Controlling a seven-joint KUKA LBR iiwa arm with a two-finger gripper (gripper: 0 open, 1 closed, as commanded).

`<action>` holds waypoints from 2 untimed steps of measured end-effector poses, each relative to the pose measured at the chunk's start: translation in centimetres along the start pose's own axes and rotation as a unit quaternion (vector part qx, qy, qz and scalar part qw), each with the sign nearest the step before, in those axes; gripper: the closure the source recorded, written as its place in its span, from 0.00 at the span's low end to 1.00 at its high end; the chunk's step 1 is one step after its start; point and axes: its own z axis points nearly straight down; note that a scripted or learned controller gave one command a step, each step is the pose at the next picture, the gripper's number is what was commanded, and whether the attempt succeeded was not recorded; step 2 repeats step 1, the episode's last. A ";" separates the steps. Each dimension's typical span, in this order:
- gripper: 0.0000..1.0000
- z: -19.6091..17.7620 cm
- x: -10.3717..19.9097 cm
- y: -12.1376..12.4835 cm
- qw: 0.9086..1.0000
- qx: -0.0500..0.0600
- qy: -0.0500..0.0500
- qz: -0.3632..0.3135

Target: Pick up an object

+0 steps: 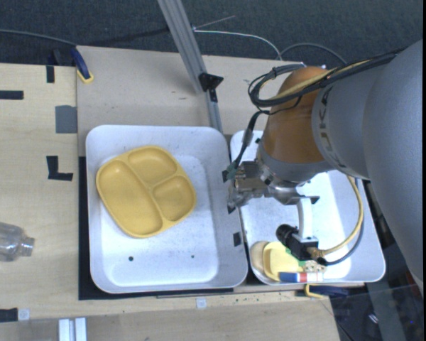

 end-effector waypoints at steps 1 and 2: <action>0.00 0.1 0.0 0.0 1.000 0.000 0.000 0.000; 0.00 0.1 0.0 0.0 1.000 0.000 0.000 0.000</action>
